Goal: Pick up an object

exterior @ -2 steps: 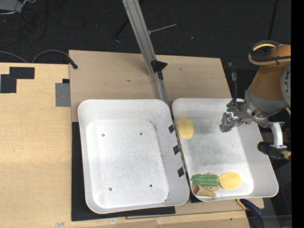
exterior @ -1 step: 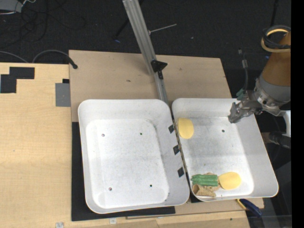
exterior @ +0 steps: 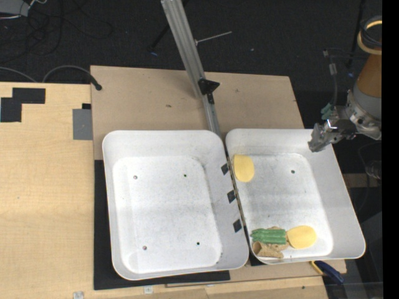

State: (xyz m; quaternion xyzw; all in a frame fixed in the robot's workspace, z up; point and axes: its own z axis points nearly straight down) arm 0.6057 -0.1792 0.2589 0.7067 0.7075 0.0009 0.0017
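Camera view is showing my gripper (exterior: 319, 139) hanging over the far right rim of the right bin (exterior: 283, 143), at the corner nearest my arm, and I am carrying nothing. Whether I am standing open or pinched together I cannot tell; the tip is reading as one dark, blurred lump against the white wall.

Nothing is lying under me. Off to my left, across the bin floor and against the divider, a yellow oval piece (exterior: 244, 168) is lying alone with bare floor around it. Well below me, in the near corner, three things are crowding together: a green ridged object (exterior: 269, 235), a second yellow piece (exterior: 302, 236) just beside it, and a tan scrap (exterior: 269, 250) tucked under the green one, close to the rim. The left bin (exterior: 124, 143) is sitting beyond all of that.

I am judging the lone yellow oval the better target: no neighbours to snag. Doing this well means travelling over it first, turning so I am straddling its narrow width, descending straight with the divider clear of me, and closing only once low enough around it.
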